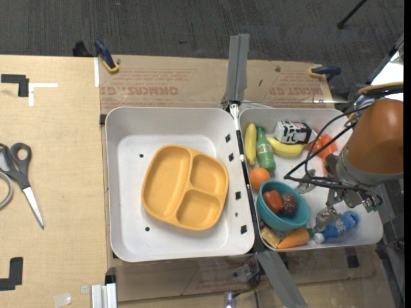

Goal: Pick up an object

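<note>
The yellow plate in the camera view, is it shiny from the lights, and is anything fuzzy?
In the camera view, the yellow three-part plastic plate shows soft, even light with no strong glare; the shallow white left bin has faint shadows along its walls; the grey arm with the orange band looks a bit blurry, and so do the small toys under it.

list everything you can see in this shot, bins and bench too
divided plate: 1, yellow-orange, in the left bin
left bin: 1, white, bench centre
right bin: 1, white, beside the left bin
bowl: 1, teal, right bin, holding a red piece and a dark piece
bananas: 2, yellow, far part of right bin
bottle: 1, green, between the bananas
orange: 1, orange, by the bowl
carrot: 1, orange, near edge of right bin
blue toy: 1, blue, near right corner
scissors: 1, grey, bench left
clamps: 2, blue, far cardboard edge
arm: 1, grey and orange, over right bin
pincer: 1, dark, above the blue toy
</note>
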`<state>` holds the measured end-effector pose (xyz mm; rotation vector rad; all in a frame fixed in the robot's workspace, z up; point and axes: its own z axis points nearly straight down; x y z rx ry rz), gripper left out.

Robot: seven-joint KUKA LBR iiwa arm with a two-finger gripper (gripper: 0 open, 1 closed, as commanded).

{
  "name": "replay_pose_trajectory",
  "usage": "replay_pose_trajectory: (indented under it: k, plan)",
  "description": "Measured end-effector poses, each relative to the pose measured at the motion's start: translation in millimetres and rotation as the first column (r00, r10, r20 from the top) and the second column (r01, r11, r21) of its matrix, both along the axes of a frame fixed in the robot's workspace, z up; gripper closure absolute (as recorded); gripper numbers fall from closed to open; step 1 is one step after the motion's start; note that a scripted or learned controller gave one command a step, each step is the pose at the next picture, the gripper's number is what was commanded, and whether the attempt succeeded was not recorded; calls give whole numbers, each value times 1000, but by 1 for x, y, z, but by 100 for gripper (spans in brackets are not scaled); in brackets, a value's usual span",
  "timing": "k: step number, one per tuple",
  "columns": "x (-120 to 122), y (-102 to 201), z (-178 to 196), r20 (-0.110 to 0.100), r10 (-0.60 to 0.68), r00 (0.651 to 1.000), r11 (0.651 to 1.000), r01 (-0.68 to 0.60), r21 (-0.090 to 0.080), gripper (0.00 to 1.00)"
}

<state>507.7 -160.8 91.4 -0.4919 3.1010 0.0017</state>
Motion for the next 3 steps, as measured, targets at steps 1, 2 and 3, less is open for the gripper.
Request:
replay_pose_trajectory:
  k: [1,2,3]
  plan:
    - [39,25,3,4,-28,1000,999,28,-20,0]
    - [86,60,3,8,-67,998,998,67,-3,0]
    - [42,-5,1,2,-93,996,996,93,-1,0]
